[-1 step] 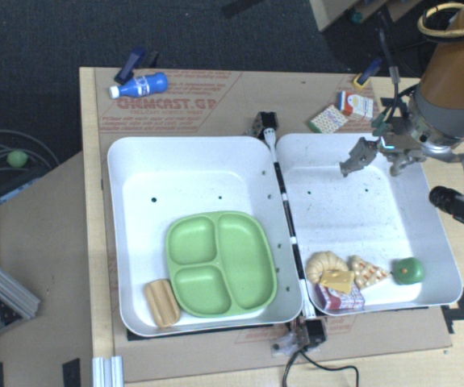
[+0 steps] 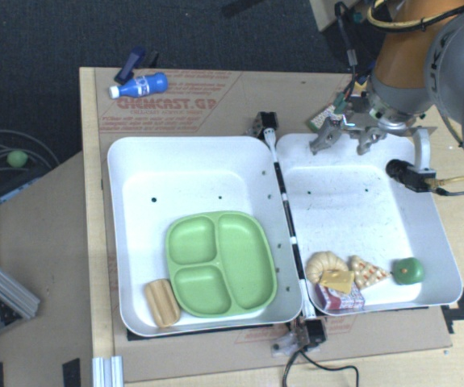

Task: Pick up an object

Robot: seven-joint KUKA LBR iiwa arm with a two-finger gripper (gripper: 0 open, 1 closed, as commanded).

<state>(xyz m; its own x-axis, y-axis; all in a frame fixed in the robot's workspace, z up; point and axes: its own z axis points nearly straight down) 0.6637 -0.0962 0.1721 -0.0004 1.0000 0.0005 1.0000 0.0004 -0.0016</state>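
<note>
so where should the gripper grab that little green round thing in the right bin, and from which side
Probably straight down from above, closing across the middle of the green round object. It looks ball-like, so no side grips better, but it lies near the right bin's lower right wall; fingers are best lined up along that wall. The gripper is over the far edge.

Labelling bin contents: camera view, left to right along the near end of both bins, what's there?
Tan bread-like block → green divided plate → croissant → waffle-textured wedge → small green ball. I left out the packet under the croissant, since the two overlap.
</note>
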